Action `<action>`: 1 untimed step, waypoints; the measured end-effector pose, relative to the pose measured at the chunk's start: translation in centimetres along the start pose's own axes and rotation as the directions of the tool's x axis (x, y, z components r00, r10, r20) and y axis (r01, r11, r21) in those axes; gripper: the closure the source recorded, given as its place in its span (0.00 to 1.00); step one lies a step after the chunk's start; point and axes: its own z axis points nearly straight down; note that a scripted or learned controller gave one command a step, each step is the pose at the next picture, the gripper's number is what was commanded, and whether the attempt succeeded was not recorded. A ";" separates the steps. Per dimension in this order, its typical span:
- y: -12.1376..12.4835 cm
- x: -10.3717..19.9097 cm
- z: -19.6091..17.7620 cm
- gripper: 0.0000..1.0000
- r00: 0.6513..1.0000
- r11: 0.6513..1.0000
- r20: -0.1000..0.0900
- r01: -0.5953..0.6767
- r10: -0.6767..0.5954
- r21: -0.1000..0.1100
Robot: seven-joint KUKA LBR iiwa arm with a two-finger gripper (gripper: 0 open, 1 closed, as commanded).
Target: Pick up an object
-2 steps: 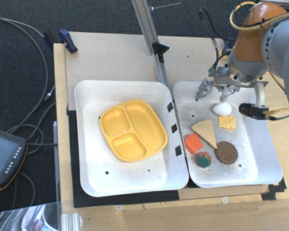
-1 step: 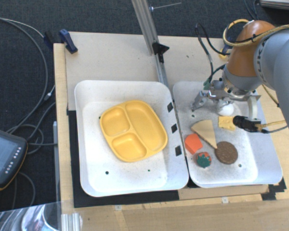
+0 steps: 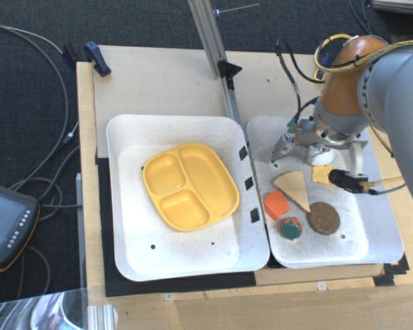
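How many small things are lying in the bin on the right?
4 clearly: an orange block, a tan wedge, a brown disc and a green ball. The arm may hide more.

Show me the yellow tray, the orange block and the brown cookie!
yellow tray (image 3: 190, 185): camera view, middle divider ridge.
orange block (image 3: 276, 204): camera view, its top face.
brown cookie (image 3: 323, 218): camera view, centre of its round top.

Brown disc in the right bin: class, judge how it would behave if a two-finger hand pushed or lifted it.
The brown disc lies flat, so it would probably slide rather than roll. It looks thin and low, so fingers may struggle to get under its edge. It seems rigid and probably light.
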 end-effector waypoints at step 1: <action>0.1 0.1 -1.3 1.00 1.000 1.000 -0.001 0.000 0.000 -0.005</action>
